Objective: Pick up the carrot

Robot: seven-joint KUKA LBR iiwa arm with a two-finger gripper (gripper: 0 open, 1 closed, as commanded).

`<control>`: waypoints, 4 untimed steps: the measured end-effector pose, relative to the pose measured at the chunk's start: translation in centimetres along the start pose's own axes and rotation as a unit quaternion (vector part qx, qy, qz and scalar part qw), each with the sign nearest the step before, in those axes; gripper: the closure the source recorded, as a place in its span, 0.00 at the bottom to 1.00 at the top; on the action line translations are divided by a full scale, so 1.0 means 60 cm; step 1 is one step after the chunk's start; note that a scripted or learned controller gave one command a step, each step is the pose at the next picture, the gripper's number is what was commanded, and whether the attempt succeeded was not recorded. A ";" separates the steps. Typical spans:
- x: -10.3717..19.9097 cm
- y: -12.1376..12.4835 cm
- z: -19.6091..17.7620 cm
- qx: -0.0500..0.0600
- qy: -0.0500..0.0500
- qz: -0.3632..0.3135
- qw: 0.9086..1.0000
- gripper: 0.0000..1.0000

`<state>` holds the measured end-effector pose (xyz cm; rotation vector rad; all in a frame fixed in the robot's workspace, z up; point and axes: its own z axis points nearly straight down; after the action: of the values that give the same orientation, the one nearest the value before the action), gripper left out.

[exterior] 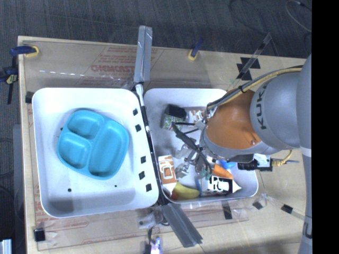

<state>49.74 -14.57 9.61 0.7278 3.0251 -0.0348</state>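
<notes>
My arm (286, 110) shows a smooth grey casing with a soft sheen; the band above my wrist (233, 126) is glossy orange and catches the light. Both bins, left (47, 184) and right (159, 99), look like smooth white plastic, slightly glossy. The blue divided tray (94, 143) is smooth plastic with a satin finish. The bench top (79, 57) looks like pale wood or board under a clear glossy sheet, with printed lettering. The carrot (222, 169) reads as matt orange. The yellow item (183, 191) beside it looks smooth. The floor (159, 9) is dark, rough and carpet-like.
</notes>
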 end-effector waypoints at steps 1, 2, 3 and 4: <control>-0.030 -0.116 -0.242 -0.008 0.015 -0.043 0.999 0.00; -0.025 -0.115 -0.166 -0.007 0.017 -0.018 1.000 0.00; -0.027 -0.115 -0.186 -0.007 0.016 -0.013 1.000 0.00; -0.024 -0.113 -0.144 -0.007 0.017 -0.013 1.000 0.00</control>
<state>47.71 -21.04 18.39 0.6939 3.0646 -0.0007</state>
